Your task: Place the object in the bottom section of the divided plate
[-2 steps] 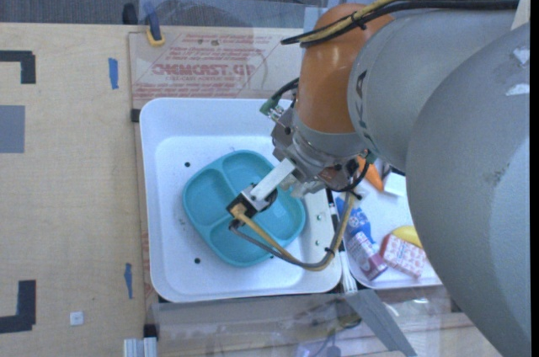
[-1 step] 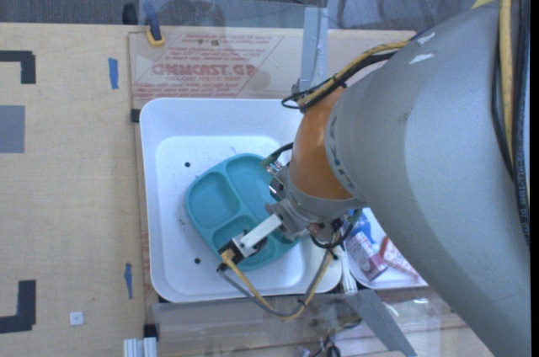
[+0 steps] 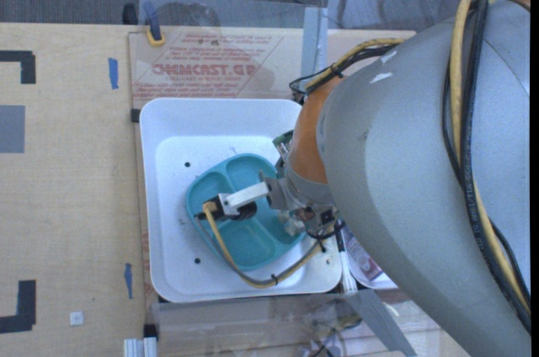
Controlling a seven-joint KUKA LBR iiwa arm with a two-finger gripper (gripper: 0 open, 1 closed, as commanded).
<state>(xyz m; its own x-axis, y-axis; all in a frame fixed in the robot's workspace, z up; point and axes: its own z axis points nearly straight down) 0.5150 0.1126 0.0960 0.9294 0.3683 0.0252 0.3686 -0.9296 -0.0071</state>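
A teal divided plate [image 3: 240, 174] lies in the left white bin [image 3: 168, 145], slightly right of the bin's middle. Raised ridges split it into sections, and the sections I can see hold nothing. My gripper [image 3: 290, 214] hangs low over the plate's right edge, largely covered by the wrist and the orange band above it. The plate's right side is hidden under the arm. No loose object can be made out near the gripper.
The big grey arm covers the right bin almost entirely; a printed white scrap [image 3: 366, 267] peeks out beneath it. A clear sheet with red lettering [image 3: 206, 65] lies behind the left bin. Blue tape marks [image 3: 113, 73] dot the wooden bench on the left.
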